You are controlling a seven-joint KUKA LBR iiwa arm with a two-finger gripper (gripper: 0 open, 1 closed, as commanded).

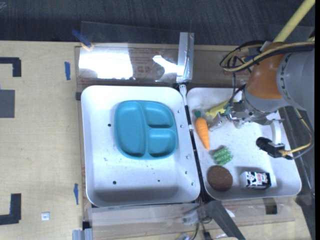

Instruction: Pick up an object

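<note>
Nearest my vantage, along the front wall of the right bin (292,184): a brown disc (220,178) and a small black-and-white carton (257,179), near each other but apart. Just behind the disc sits a green leafy piece (222,156). A carrot (202,133) lies lengthwise close to the bin's left wall. Behind it I see something yellow-green (218,109), partly hidden by the tool.

Left bin (95,149) holds a blue divided plate (146,129), roughly centred.

Progress, as I judge it: nothing lifted yet. Every object I can make out rests on a bin floor. The whole pick is left to do.

Arm pose: I see the arm (295,79) reaching in from the right, orange band over the back of the right bin, wrist pointed down and leftward. The gripper (231,115) sits low at the bin's rear-left area, just beside the yellow-green item and near the carrot's top. Metal parts crowd together there; I cannot tell whether the tool is spread or closed, or whether it touches anything.

Likely candidates: the yellow-green item or the carrot.
</note>
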